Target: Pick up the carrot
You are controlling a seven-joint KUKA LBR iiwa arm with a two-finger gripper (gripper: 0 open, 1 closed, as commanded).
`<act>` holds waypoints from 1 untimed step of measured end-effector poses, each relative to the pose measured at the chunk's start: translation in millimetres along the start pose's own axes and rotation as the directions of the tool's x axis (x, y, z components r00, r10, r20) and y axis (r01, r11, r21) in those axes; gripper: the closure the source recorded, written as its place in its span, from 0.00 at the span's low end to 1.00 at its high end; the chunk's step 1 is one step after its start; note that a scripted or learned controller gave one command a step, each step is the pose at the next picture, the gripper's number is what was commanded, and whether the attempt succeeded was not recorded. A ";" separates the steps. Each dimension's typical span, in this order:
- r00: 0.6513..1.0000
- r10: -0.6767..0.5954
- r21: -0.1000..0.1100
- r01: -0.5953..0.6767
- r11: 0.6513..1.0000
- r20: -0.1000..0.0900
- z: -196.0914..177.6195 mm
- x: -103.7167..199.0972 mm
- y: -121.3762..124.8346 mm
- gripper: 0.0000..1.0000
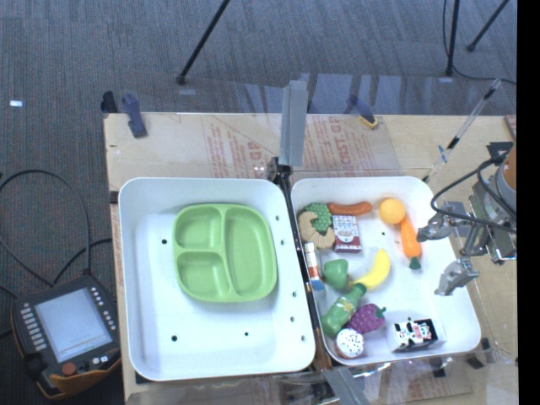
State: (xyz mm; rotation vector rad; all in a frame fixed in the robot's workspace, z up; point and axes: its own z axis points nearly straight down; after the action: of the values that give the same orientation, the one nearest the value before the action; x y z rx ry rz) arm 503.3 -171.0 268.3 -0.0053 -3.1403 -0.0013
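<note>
Carrot (409, 239) lies in the right bin's (460, 310) upper right, beside an orange (391, 211). Jaws (447, 251) look apart, nearby right; they should straddle its middle crosswise.

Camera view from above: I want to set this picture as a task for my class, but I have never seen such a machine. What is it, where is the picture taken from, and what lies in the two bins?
One fixed camera looks down at a slant on a bench with two white bins. At the right edge is the end of a robot arm with its two-fingered hand, hanging over the right bin's edge; it holds nothing. The left bin has a green plate with three compartments. The right bin holds toy food: the carrot it should pick up, beside an orange, plus a banana, sausage, grapes, green bottle and small cartons.
</note>
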 end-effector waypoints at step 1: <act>0.999 -0.038 -0.006 0.038 0.999 -0.013 154.7 -32.8 21.4 0.00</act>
State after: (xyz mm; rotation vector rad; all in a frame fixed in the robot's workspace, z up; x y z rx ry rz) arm 536.0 -149.6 113.6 0.0546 -3.1264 -0.0103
